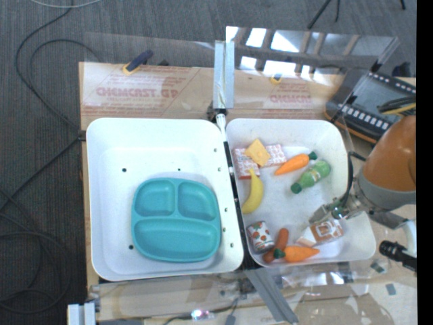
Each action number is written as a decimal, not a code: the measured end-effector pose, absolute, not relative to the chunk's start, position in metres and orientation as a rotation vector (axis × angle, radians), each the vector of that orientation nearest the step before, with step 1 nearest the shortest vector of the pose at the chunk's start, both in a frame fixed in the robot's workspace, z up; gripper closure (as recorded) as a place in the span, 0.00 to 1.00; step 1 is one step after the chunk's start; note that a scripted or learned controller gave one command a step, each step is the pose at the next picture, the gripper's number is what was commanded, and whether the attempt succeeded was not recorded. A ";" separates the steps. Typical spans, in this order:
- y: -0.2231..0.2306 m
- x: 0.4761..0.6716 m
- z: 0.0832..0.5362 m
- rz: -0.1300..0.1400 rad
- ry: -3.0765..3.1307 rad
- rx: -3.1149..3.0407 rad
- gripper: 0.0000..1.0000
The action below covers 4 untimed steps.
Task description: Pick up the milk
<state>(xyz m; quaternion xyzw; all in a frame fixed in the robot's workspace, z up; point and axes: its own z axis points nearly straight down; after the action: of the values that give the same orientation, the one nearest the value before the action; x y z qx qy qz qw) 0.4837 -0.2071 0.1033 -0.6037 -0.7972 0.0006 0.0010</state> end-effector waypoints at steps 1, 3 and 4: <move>-0.126 0.504 0.176 0.001 -2.398 -2.028 1.00; -0.189 0.483 0.166 0.004 -2.467 -1.942 0.00; -0.216 0.488 0.090 -0.006 -2.767 -1.507 0.00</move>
<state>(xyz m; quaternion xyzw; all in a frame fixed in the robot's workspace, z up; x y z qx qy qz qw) 0.4877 -0.2159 0.0896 -0.4783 -0.8782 -0.0020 -0.0043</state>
